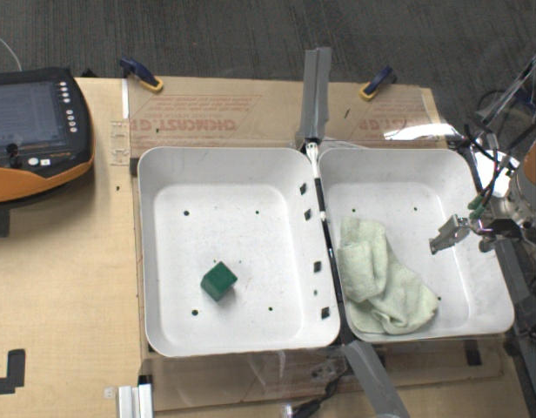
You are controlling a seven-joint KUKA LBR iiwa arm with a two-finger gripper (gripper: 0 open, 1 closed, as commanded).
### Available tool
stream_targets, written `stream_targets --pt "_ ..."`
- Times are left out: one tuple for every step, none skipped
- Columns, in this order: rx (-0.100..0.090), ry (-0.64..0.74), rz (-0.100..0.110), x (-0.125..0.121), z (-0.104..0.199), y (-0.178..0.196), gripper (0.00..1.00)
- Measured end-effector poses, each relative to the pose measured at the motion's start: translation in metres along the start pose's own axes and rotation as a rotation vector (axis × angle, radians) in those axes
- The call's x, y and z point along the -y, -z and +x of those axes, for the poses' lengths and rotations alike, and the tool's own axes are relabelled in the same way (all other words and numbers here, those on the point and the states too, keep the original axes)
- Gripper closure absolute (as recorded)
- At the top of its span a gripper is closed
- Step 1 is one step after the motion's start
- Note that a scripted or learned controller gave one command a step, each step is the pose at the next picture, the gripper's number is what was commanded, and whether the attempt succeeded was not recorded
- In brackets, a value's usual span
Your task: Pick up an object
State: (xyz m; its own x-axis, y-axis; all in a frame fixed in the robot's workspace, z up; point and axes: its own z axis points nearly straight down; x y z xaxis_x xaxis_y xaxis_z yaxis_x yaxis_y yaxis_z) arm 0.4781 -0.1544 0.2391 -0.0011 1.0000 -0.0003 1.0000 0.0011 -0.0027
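Observation:
A small green cube [219, 280] lies in the left bin [164, 181], toward its front middle. A crumpled pale green cloth [377, 277] is heaped in the right bin [407, 177], against the divider and reaching the front wall. My gripper [464, 232] hangs over the right side of the right bin, to the right of the cloth and apart from it. Nothing shows in its grasp. Cables and the wrist crowd the view's right edge behind it.
A grey divider post [316, 85] stands between the bins at the back. An orange-trimmed teach pendant [33, 129] rests on the bench at the far left. Two clamps [142, 72] [377, 84] hold the cardboard behind the bins.

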Motion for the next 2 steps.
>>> stream_targets --pt "-0.001 -0.146 0.002 -0.010 0.058 -0.093 0.00" --pt "0.001 -0.206 0.000 -0.039 0.151 -0.048 0.00"
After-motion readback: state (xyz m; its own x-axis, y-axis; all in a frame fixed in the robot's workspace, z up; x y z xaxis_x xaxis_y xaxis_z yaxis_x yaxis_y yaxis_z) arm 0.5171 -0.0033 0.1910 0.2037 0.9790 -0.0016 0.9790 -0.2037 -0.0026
